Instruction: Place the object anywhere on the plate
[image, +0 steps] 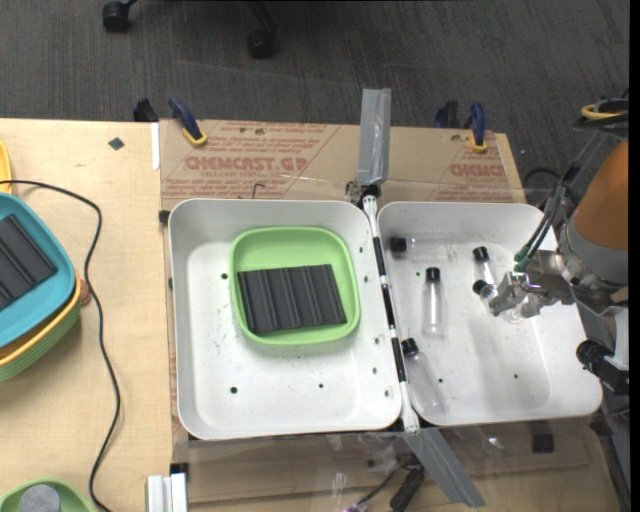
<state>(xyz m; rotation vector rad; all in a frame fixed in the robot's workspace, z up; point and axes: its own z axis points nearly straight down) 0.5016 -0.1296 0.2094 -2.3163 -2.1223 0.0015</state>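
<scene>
A square green plate (340, 250) sits in the left bin (200, 330), with a dark ridged mat (292, 298) lying on it. In the right bin (520, 380) a clear vial with a black cap (432, 298) lies near the middle. A second small vial (482, 262) lies further right. My gripper (506, 300) hangs low over the right part of that bin, just right of the second vial and far from the plate. Glare and clutter hide what is at its tip.
Small black caps lie near the divider in the right bin (398, 243) (408, 348). A teal and green stack of dishes (40, 300) sits at the left edge of the wooden table, with a black cable (100, 330) running past it. Clamps hold the cardboard behind the bins.
</scene>
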